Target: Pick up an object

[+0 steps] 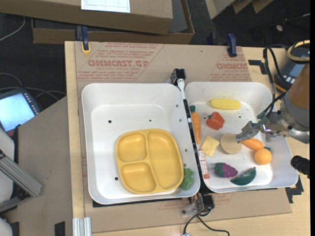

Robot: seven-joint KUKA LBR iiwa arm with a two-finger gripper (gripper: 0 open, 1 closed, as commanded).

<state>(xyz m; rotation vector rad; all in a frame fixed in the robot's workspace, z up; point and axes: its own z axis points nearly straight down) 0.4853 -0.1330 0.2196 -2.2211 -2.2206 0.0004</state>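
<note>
My gripper [252, 132] hangs low over the right bin [256, 90], at its right-hand side. It is just above a tan round piece [228, 144] and a small orange carrot-like piece [254, 143]. Around them lie a yellow corn cob [225, 103], a red pepper [215, 121], a long carrot [196, 126], a pale yellow cheese wedge [210, 145], an orange [263, 156], purple grapes [226, 169] and a dark green slice [243, 177]. I see nothing lifted off the bin floor.
The left bin [98, 102] holds a yellow divided plate [147, 160], with a green leafy toy [187, 179] at the plate's lower right corner. A black divider strip [186, 113] runs between the bins. Cardboard boxes [88, 4] stand behind the bench.
</note>
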